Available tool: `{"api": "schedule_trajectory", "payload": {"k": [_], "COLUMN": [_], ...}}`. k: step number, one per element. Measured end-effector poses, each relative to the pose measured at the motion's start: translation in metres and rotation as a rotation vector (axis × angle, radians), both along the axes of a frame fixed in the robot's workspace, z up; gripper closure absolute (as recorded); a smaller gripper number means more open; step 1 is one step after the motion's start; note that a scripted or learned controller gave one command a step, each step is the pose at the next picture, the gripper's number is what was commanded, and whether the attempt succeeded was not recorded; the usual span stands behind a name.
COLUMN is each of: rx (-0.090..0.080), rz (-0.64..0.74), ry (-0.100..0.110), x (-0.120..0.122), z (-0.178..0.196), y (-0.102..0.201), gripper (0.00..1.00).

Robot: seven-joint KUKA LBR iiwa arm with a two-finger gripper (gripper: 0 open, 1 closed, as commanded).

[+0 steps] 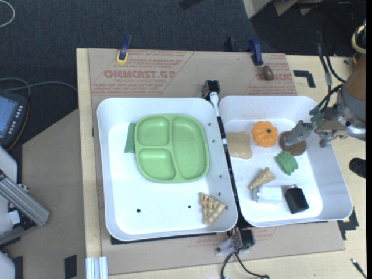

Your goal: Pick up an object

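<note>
My gripper reaches in from the right over the right bin, just above a brown round object that it partly hides. An orange toy pumpkin lies to its left and a green ribbed piece just below it. A beige bread slice, a small tan cone, a white tube and a black block lie in the same bin. Nothing is visibly held.
The left bin holds a green divided plate and a waffle-patterned wedge near its front right corner. The grey arm crosses the right bin's right rim. Clamps sit at the bench's far edge.
</note>
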State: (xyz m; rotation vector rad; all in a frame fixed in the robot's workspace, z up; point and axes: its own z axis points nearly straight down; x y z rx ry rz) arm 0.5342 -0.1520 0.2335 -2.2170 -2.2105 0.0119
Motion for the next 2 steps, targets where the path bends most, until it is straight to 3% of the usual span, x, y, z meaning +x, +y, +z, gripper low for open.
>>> {"api": "schedule_trajectory", "payload": {"k": [1,2], "rx": [-0.002,0.0], "rz": [0.003,0.002], "ry": [-0.014,-0.006], "x": [0.003,0.0], "z": [0.007,-0.051], "y": [0.0,-0.008], "gripper": [0.0,0.0]}}
